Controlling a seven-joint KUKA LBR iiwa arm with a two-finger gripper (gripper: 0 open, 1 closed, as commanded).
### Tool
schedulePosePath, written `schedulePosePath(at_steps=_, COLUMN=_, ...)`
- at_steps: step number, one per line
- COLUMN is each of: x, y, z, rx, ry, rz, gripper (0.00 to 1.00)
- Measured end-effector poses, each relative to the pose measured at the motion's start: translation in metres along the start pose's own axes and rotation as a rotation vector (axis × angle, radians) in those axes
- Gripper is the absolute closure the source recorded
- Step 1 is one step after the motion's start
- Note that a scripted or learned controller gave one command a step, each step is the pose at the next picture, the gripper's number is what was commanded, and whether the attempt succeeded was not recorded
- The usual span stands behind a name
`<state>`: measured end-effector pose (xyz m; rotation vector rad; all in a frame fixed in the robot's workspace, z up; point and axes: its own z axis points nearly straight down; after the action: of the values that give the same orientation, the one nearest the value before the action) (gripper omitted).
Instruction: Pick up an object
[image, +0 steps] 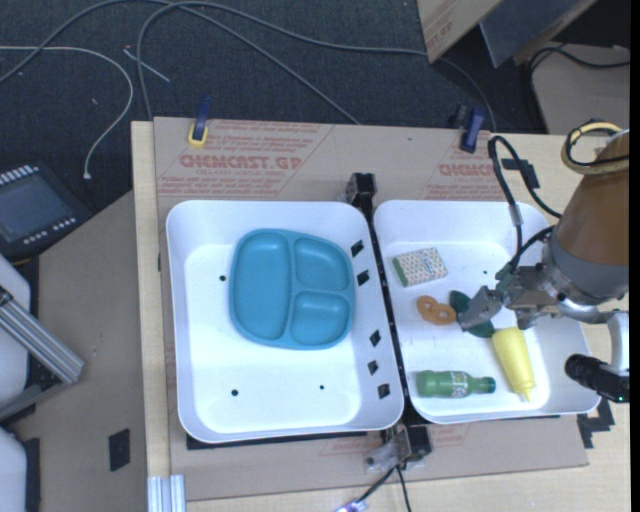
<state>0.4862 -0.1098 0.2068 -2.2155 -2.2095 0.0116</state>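
Observation:
The right bin (440, 216) holds several small items. A dark teal object (462, 302) lies mid-bin beside an orange pretzel-shaped piece (434, 311). A yellow bottle (515, 361) lies at the right, and a green bottle (452, 383) lies along the front wall. A small patterned box (419, 266) sits toward the back. My gripper (503, 310) hangs low over the right side of the teal object, just above the yellow bottle's top. It stands open, with one finger (481, 307) overlapping the teal object and nothing visibly held between the fingers.
The left bin (190, 300) bears a blue divided plate (292, 288). A black divider with clips (374, 290) runs between the bins. The grey and orange arm (598, 230) comes in over the right bin's right wall, with cables (510, 180) looping above it.

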Motion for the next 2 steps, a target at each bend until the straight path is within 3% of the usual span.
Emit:
schedulePosePath(at_steps=1, x=0.0, y=0.003, z=-0.005, rx=-0.012, ry=-0.002, rz=-0.003, gripper=0.0)
schedulePosePath(at_steps=2, x=-0.008, y=0.001, z=0.041, rx=-0.007, ry=-0.001, rz=-0.001, gripper=0.0)
